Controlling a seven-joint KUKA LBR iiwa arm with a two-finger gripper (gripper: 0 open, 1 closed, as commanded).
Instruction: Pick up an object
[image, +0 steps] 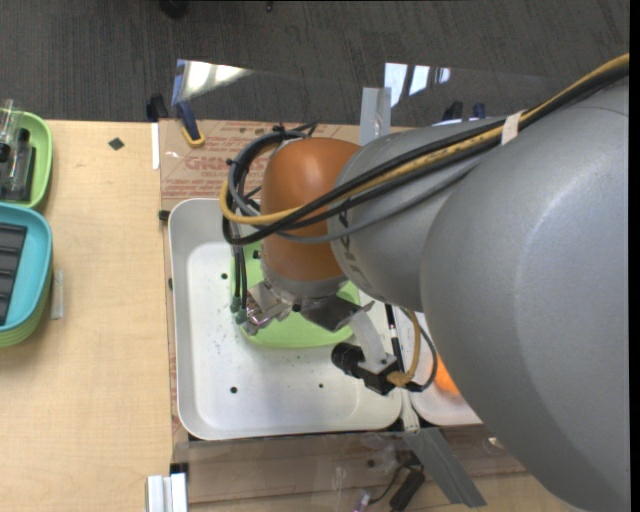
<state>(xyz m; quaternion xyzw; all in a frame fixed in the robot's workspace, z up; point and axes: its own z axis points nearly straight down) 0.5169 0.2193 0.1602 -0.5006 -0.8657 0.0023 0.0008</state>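
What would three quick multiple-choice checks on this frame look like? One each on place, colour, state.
1. Where does the arm's wrist hang?
A. Over the left bin
B. Over the wooden bench top at far left
C. Over the dark floor at the top

2. What colour is the flat thing under the tool?
A. Red
B. Light green
C. Black

3. How do the cables on the arm run?
A. Cut and lying loose in the bin
B. Coiled flat on the bench top
C. Strung along the arm, looping at the wrist

Answers:
1 A: the orange band sits above the white left bin.
2 B: a light green sheet shows beneath the tool.
3 C: the cables follow the grey arm and loop beside the band.
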